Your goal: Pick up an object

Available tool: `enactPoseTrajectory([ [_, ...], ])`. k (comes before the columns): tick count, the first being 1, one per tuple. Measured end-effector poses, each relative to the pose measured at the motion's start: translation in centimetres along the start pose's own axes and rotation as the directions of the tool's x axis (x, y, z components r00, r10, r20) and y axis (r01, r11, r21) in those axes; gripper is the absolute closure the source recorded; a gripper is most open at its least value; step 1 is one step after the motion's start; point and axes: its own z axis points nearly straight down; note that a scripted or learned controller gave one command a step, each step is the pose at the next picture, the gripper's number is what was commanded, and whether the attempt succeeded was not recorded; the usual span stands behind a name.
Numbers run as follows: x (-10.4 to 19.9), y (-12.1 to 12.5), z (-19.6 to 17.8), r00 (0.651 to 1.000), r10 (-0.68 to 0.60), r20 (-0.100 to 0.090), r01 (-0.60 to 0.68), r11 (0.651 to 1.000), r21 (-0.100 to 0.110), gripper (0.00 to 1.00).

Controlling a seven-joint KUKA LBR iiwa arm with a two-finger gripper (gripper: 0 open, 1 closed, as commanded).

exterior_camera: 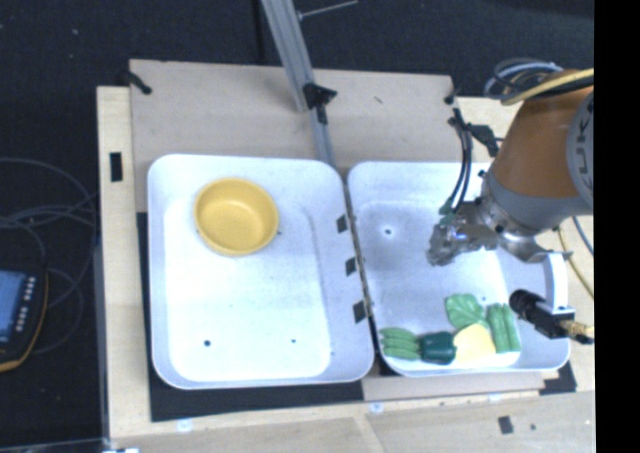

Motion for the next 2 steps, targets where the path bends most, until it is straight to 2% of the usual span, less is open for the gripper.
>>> enactPoseTrajectory([
  [2, 11.4, 0.3, -2.7, 1.000, -0.002, -0.001, 0.002, 1.000, 0.000, 1.00],
])
